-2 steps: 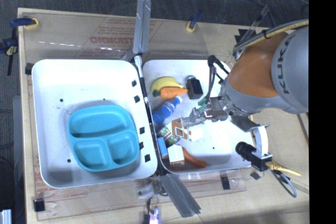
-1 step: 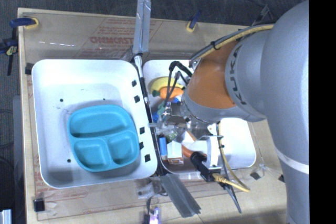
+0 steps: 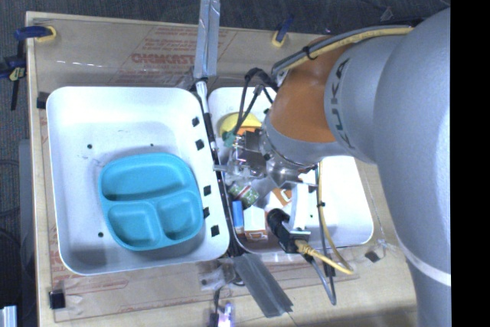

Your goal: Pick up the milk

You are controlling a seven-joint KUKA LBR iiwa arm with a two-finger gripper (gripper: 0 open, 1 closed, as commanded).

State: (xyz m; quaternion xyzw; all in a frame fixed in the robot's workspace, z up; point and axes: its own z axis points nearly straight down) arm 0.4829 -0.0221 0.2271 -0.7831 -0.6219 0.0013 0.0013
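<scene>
A wooden bench (image 3: 115, 50) on dark carpet bears two shallow white bins. The left bin (image 3: 76, 119) holds a blue three-compartment tray (image 3: 149, 199). The grey arm (image 3: 383, 111) with its orange band (image 3: 302, 107) reaches over the right bin (image 3: 352, 203), covering most of its contents; a yellow object (image 3: 233, 122) shows at the far left corner. The gripper (image 3: 249, 176) hangs low among clutter. The milk cannot be identified.

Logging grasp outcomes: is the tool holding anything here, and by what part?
Cannot be told. The tool is down among the clutter in the right bin, and the arm's wrist hides whatever may sit between its tips.
</scene>
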